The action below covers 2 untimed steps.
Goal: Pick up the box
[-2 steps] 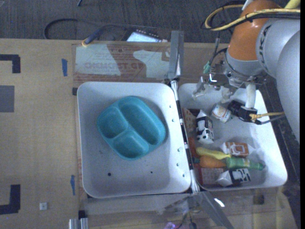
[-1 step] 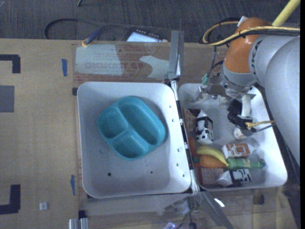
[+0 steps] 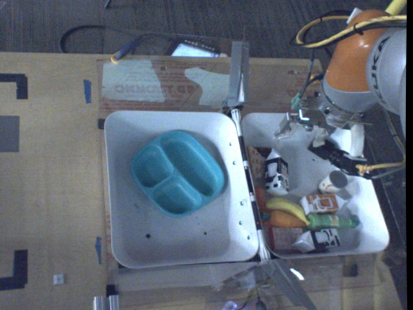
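Note:
A small orange and white box (image 3: 321,203) lies in the right bin (image 3: 371,221), toward its front right. It rests between a yellow banana (image 3: 286,206) and a green bottle (image 3: 333,222). My gripper (image 3: 317,134) hangs over the back of the right bin, below the orange wrist band, up and slightly right of the box and apart from it. I see nothing held in it.
The right bin also holds a black and white cow-print carton (image 3: 277,175), a small cup (image 3: 332,183), an orange carrot (image 3: 288,219) and a black and white pack (image 3: 326,238). A teal divided plate (image 3: 178,172) lies in the left bin (image 3: 122,225). Cables trail by the wrist.

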{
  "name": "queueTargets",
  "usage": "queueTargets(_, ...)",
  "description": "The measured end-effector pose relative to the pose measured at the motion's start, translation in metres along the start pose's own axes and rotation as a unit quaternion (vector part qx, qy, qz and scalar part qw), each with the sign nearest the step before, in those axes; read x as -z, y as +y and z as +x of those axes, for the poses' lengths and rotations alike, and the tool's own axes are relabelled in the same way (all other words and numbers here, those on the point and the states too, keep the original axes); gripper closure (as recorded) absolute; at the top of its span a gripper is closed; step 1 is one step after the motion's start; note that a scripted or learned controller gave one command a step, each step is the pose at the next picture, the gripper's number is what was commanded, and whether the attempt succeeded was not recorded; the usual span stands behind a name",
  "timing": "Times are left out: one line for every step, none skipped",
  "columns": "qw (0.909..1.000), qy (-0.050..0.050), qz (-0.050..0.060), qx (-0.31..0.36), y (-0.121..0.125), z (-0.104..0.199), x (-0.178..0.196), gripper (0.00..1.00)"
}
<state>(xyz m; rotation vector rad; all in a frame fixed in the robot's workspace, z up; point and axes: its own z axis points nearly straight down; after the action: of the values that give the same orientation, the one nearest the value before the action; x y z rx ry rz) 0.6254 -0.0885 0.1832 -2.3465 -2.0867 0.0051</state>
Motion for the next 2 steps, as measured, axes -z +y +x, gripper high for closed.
queueTargets(0.9935, -0.001, -0.002, 0.114, 0.036, -0.018, 0.015, 0.0)
queueTargets(0.9896, 0.0, -0.002, 0.144, -0.03, -0.045, -0.07, 0.0)
